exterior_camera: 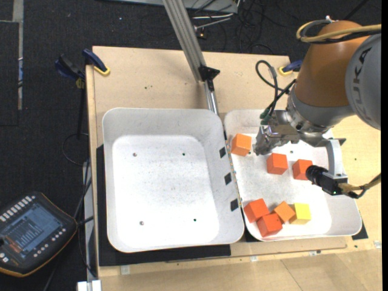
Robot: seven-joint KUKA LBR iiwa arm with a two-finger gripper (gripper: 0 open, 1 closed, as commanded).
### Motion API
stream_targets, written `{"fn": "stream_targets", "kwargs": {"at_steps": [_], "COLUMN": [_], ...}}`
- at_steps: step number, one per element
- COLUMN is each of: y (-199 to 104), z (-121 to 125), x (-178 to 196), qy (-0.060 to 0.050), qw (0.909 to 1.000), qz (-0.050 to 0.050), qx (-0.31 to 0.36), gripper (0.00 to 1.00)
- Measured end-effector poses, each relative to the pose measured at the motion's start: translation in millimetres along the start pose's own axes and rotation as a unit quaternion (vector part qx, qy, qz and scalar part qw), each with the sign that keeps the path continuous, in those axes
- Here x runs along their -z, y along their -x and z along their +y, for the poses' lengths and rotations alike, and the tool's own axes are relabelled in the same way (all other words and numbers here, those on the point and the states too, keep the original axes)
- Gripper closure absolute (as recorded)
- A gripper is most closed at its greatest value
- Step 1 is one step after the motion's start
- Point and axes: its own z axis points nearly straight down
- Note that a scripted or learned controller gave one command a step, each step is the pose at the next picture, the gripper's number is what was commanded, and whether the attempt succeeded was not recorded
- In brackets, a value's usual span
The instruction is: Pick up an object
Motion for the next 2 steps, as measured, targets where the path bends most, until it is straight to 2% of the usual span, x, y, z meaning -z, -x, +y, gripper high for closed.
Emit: {"fn": "stream_targets", "kwargs": {"at_steps": [1,2], "y": [-44,-103], "z": [6,17], "x": [-13,-26], "qy": [-0.001,0.000], "qw": [1.0000,1.0000], "qz": [0.000,0.000], "qx": [0.000,0.000], "gripper": [1.00,1.00]}}
